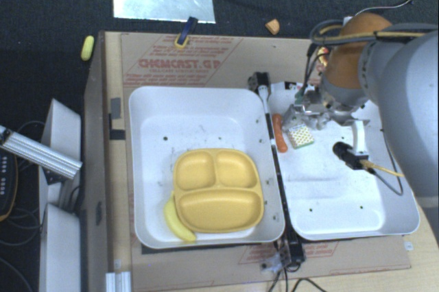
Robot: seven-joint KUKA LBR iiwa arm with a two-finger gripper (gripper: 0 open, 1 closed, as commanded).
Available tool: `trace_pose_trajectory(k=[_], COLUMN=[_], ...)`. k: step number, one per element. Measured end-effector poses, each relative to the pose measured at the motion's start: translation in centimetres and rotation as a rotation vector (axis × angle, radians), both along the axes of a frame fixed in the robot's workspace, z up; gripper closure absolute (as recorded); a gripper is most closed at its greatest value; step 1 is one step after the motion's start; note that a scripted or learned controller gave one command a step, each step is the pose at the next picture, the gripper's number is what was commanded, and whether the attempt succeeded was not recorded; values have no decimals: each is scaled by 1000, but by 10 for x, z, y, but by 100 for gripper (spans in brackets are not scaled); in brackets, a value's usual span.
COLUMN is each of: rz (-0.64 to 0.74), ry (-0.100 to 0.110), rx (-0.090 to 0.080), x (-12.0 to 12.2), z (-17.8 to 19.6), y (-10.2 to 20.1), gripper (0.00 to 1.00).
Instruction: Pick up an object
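Pincer (302,120) just above checkered block (300,137)

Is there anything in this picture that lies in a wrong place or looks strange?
Yes. A small yellow object and a small tan piece lie on the dark floor beyond the bench, outside both bins. In the left bin, a banana is wedged partly under the yellow divided tray.

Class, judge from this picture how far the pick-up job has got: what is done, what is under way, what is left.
Done: the arm has reached into the right bin. Under way: its hand hangs above the speckled block, beside the orange stick. Left: nothing looks lifted, so the grasp and lift remain. The yellow tray lies untouched in the left bin.
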State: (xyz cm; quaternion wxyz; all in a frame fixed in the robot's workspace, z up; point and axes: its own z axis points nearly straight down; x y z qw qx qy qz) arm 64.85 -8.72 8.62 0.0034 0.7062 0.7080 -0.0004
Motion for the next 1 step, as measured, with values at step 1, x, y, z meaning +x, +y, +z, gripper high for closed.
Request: trace_pose_trajectory(k=[1], rz=[4], ry=[-2], rx=[4], x=[1], z=[10], y=[3], gripper=[100])
